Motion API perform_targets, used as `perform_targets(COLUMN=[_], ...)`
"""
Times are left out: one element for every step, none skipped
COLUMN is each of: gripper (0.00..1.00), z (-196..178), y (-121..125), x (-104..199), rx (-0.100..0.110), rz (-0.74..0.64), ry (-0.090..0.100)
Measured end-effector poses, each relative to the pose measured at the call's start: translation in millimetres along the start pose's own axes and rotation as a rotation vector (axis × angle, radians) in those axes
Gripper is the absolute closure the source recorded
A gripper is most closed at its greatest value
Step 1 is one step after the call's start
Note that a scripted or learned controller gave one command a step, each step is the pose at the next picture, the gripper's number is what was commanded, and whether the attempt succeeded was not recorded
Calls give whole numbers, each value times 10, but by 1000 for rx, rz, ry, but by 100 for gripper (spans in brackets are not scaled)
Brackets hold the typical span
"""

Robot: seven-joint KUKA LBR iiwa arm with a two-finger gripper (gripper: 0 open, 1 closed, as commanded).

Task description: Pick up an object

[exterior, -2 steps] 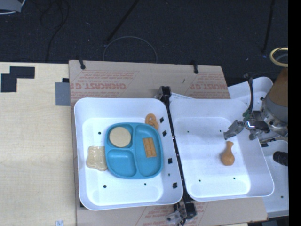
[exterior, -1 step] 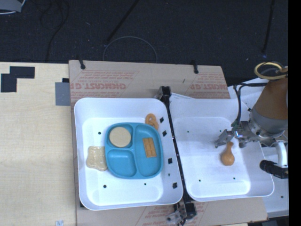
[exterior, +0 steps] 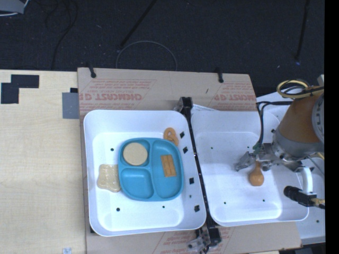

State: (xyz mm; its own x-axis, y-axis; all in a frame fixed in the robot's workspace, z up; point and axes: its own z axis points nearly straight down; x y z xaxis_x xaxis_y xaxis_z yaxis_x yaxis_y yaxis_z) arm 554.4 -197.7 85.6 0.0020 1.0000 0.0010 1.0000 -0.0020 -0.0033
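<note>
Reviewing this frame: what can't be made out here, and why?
- Gripper in the camera view: too small and dark to tell its finger state, or whether it grips the brown object below it.
- Arm: cut off by the right edge.
- Pretzel-like piece by the blue tray: too small to identify.

The arm [exterior: 304, 128] shows a broad orange band over a grey wrist collar, with yellow and black cables [exterior: 291, 86] looping above it, and a small metal gripper [exterior: 254, 162] of dull grey.
</note>
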Motion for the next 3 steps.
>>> perform_targets(gripper=[100, 100, 100], z=[-124, -737, -1158], y=[3, 75, 75], x=[-10, -6, 12], rx=[-1, -7, -4], rz=[2, -3, -4], ry=[0, -2, -1])
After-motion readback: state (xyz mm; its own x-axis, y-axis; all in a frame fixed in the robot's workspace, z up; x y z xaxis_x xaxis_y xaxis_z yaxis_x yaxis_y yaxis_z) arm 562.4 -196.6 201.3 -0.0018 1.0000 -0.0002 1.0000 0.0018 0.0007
